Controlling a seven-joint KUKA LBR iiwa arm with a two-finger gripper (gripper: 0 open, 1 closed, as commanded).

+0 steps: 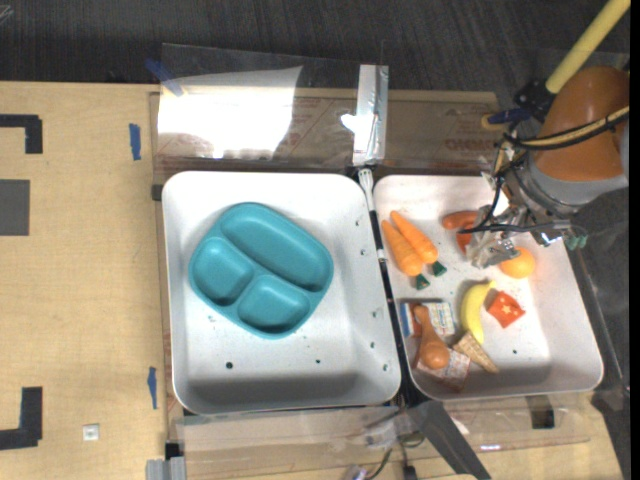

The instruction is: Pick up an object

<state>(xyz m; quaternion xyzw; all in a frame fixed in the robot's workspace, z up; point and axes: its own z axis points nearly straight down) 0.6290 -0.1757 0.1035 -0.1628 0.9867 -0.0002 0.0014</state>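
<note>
The right white bin (578, 340) holds several toy foods. Two orange carrots (410, 243) lie at its left, a yellow banana (473, 310) and a red piece (505, 310) sit in the middle, and a brown item (431, 344) and a tan cone (472, 354) lie near the front. My gripper (492, 244) hangs low over the bin's back part. It is between a small red-orange item (460, 220) on its left and an orange fruit (519, 264) on its right. The wrist and cables hide its tip.
The left white bin (180, 298) bears a teal divided plate (262, 266). A clear plastic sheet (230, 108) and a metal strip (370, 113) lie behind the bins. The arm's grey and orange body (585, 133) stands over the right bin's back right corner.
</note>
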